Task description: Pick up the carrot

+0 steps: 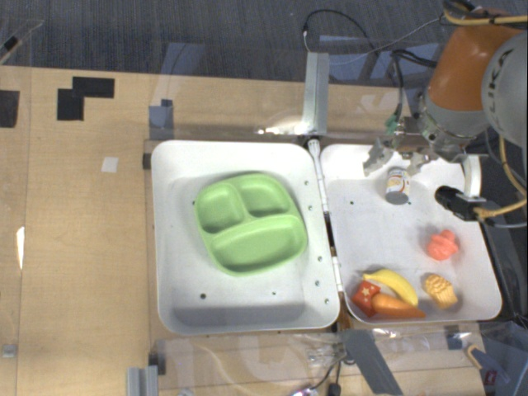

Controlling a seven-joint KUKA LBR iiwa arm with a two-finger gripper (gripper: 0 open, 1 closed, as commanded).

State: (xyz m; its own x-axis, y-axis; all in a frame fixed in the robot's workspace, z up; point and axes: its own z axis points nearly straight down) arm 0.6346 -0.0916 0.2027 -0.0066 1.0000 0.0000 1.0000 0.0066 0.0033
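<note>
- The claw (pixel 397 160) hangs at the right bin's (pixel 363 229) far edge, fingers spread wide, holding nothing; a small can (pixel 398 186) stands just below it.
- The carrot (pixel 396 306), orange and tapered, lies well toward the camera from the claw, in the near corner; a banana (pixel 393 284) touches it, a red strawberry (pixel 365 291) sits beside.

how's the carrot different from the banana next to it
The carrot is orange; the banana is yellow. The carrot looks fairly straight, the banana curved. The carrot lies nearer the bin's front edge, the banana just behind it. Both lie flat in the right bin, touching or nearly so.
</note>
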